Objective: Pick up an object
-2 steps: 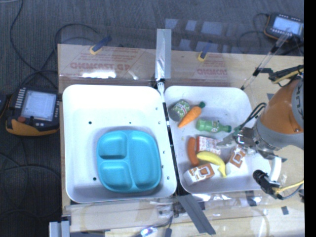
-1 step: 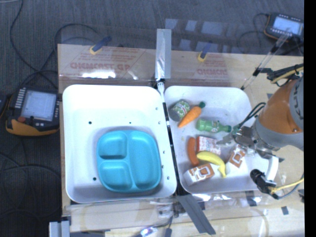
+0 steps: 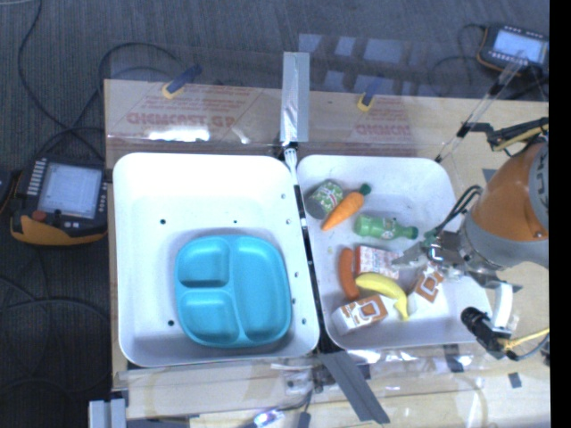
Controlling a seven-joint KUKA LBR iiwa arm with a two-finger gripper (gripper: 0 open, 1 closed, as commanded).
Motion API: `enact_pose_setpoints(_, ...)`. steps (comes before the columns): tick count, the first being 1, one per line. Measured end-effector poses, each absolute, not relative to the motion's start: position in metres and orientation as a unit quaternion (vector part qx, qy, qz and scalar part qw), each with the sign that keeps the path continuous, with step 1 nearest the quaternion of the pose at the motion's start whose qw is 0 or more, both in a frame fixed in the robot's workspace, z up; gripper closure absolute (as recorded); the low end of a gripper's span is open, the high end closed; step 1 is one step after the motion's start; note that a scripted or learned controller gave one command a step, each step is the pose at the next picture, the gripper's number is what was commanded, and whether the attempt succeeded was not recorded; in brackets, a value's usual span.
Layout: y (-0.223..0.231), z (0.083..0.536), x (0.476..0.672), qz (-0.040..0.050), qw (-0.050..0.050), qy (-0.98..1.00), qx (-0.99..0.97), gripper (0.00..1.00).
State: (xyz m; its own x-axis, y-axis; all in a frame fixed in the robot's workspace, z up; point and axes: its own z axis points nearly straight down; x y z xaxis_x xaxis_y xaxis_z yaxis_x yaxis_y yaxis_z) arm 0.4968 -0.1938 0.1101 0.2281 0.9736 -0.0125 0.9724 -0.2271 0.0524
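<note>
A glossy blue 3-compartment tray (image 3: 234, 290) is lying in the left bin (image 3: 143, 185). In the right bin (image 3: 428, 172) a tapered orange carrot (image 3: 344, 209), a green bottle (image 3: 384, 228) and a curved banana (image 3: 385, 288) are lying. My pincer (image 3: 434, 255) is hovering beside them; its opening I cannot tell.

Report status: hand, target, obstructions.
Hand low over right bin, grip state unclear. Nearest items: small carton and banana. Carrot, green bottle crowd nearby.
</note>
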Motion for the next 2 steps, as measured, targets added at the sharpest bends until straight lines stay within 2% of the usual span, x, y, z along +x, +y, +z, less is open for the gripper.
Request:
enact_pose_setpoints(1, -0.1702, 0.2058, 0.5132, -0.0027, 0.0, 0.631, 0.776, 0.0)
enact_pose_setpoints(2, -0.1704, 0.2058, 0.513, -0.0028, 0.0, 0.631, 0.776, 0.0)
